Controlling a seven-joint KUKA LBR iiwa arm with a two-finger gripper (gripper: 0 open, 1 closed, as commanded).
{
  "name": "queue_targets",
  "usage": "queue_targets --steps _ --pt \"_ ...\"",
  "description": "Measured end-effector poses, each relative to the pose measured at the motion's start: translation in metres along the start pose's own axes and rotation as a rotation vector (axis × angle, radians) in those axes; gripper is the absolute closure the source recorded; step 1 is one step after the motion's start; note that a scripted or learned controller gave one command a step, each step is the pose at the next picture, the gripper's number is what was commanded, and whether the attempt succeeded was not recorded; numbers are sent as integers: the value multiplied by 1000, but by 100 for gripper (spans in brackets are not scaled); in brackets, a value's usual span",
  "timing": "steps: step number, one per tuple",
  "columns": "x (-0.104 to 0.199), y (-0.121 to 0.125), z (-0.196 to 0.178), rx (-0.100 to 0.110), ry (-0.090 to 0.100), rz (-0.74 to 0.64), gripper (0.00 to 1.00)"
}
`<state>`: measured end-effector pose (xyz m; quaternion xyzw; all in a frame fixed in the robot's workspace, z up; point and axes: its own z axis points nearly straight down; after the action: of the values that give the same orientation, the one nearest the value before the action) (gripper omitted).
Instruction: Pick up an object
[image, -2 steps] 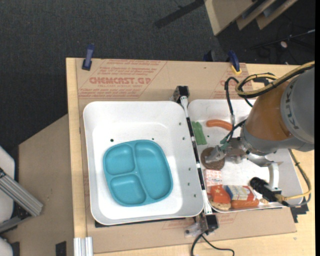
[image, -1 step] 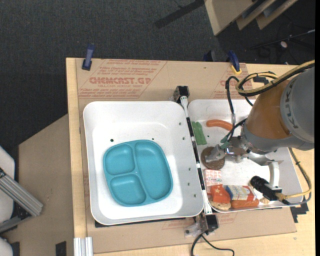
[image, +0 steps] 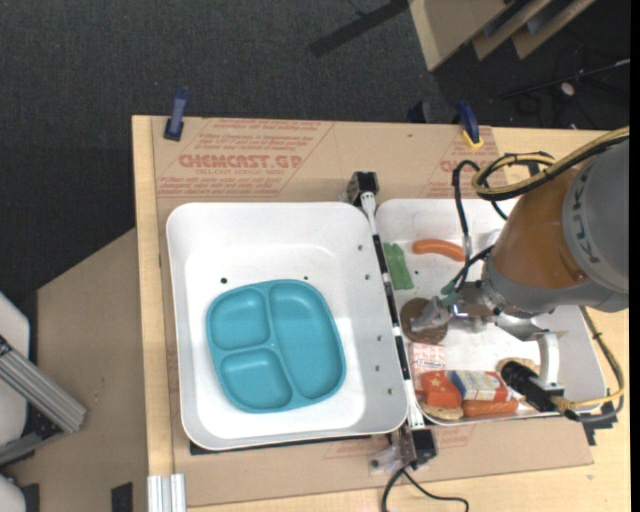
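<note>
teal divided plate (image: 277, 344) sits in your left bin (image: 190, 240); right bin (image: 425, 213) holds a carrot (image: 438, 247), green piece (image: 398, 266), red-white box (image: 470, 385). can't tell the gripper's (image: 447, 308) state.

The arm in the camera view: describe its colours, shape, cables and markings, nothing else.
The thick, rounded grey arm carries a broad orange band above the wrist. Part of a dark printed lettering shows on the grey shell. Thin black and yellow cables loop around the upper part. At the end sits a small metallic grey tool with dark parts.
</note>
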<state>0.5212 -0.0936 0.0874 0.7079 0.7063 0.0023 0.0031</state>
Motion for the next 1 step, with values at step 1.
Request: queue_targets --steps 1 --pt "0 3 1 5 2 -2 0"
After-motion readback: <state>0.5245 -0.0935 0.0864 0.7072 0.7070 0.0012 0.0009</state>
